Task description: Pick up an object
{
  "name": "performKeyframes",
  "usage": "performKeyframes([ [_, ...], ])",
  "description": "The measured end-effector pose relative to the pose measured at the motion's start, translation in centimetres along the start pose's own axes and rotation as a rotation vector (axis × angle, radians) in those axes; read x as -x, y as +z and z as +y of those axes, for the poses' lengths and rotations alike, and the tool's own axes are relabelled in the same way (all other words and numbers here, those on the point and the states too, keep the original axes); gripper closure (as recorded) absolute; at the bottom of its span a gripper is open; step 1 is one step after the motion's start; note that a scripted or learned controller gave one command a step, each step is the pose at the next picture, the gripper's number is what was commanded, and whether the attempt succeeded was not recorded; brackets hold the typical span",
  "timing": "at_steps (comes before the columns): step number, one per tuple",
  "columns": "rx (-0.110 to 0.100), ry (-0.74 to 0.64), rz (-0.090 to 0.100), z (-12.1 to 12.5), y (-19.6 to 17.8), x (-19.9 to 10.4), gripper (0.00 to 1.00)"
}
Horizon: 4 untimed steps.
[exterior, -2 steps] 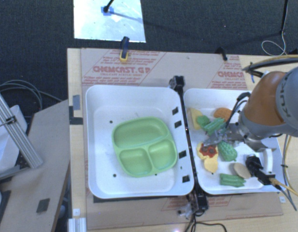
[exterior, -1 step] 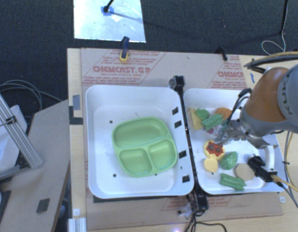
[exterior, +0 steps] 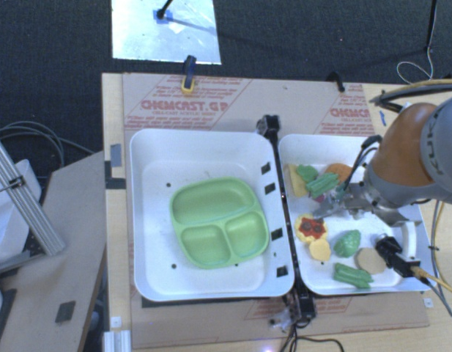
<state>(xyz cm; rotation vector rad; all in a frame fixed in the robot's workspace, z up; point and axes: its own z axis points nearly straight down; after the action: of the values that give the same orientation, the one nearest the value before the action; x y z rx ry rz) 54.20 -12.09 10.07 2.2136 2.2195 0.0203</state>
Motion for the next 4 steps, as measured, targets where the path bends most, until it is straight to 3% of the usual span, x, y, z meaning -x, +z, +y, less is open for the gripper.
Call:
performKeyframes([
  [1,-0.007,-0.002,-0.005,3.4,1.6,-3.5,0.00],
  [2,-0.012,0.003,-0.003,-5.7,-8.9,-4.5,0.00],
  [3,-0.014,0.002,-0.005,2.6,0.9,1.4,0.00],
  [4,-0.006,0.001,-0.010,9.7,1.6,9.0,0.00],
])
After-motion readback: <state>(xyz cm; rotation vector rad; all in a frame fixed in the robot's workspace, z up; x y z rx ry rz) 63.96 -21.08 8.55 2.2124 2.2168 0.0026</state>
